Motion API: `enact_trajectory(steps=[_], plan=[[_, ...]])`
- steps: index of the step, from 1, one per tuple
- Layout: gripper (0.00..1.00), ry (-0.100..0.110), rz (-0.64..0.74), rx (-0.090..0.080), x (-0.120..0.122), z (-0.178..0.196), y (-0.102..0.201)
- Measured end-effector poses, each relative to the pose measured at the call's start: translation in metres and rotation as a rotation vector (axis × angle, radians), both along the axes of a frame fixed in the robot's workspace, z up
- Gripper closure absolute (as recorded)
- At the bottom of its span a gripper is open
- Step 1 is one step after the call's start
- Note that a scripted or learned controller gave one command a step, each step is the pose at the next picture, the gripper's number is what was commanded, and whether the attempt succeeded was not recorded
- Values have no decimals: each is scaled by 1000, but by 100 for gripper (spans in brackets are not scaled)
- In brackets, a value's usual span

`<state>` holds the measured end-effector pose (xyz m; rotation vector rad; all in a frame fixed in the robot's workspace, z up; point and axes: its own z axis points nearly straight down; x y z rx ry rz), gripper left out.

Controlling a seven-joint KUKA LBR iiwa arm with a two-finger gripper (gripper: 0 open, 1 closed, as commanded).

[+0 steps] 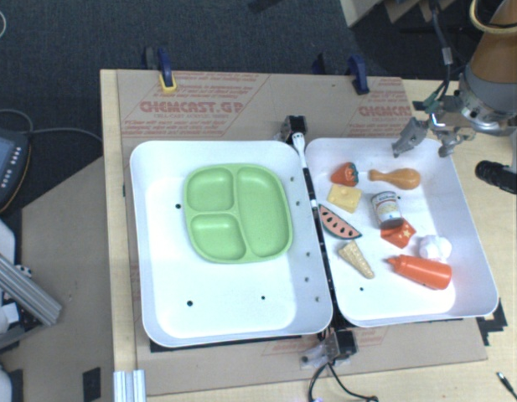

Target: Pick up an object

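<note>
My gripper (427, 142) hangs open above the far edge of the right bin (467, 224), with nothing between its fingers. Just below and left of it lies a tan chicken drumstick (395, 176). Further in the right bin lie a red tomato piece (346, 174), a yellow cheese wedge (344, 197), a small can (385, 207), a red pepper piece (398, 234), a watermelon slice (334, 222), a corn cone (356, 258), a white garlic-like piece (434, 246) and an orange-red bottle (421, 270).
The left bin (157, 283) holds a green divided plate (239, 213). Two blue clamps (165, 65) (357, 71) grip the board's far edge. A black divider (312, 216) runs between the bins.
</note>
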<state>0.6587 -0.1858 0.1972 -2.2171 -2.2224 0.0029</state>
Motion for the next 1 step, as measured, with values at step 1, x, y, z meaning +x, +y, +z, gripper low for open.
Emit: enact_trajectory(steps=[1], plan=[[0, 1, 0, 1, 6, -61, 0]])
